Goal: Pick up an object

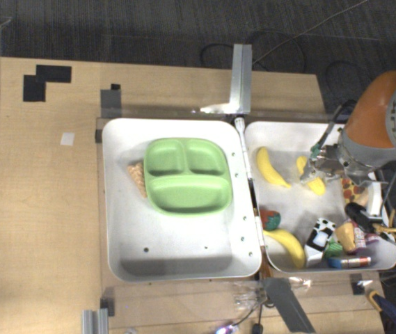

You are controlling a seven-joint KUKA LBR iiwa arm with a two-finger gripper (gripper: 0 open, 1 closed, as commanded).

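With the hand low over a small yellow plastic piece near the right white bin's far right corner, its grip unreadable, descend squarely before closing, clear of 2 bananas.

The arm is looking pretty chunky: rounded grey casing with a fat orange band up near the wrist. The end effector is showing dull silver metal, and a thin dark cable is running alongside it.

wood bench: 2 white bins side by side.
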